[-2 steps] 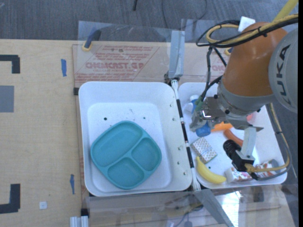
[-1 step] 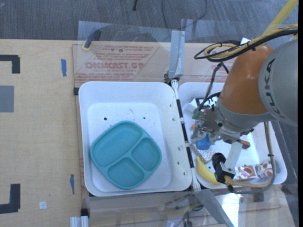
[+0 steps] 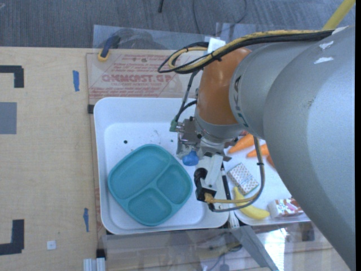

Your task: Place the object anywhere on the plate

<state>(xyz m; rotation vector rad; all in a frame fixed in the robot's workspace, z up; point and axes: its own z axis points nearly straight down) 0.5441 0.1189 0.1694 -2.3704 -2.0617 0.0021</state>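
A teal divided plate (image 3: 150, 184) with three compartments lies in the left white bin (image 3: 113, 123), toward its front. My gripper (image 3: 186, 149) hangs just past the plate's far right rim, under the arm's orange band (image 3: 217, 95). A small blue object (image 3: 190, 159) shows directly at the gripper's tip, beside the plate's edge rather than on it. From this slant I cannot make out whether the blue object is held or resting on the bin floor.
The grey arm covers most of the right bin (image 3: 237, 218). Visible there are an orange carrot-like piece (image 3: 246, 141), a patterned packet (image 3: 243, 175), a yellow banana (image 3: 252, 211) and a red-and-white wrapper (image 3: 285, 206). Wooden bench lies to the left.
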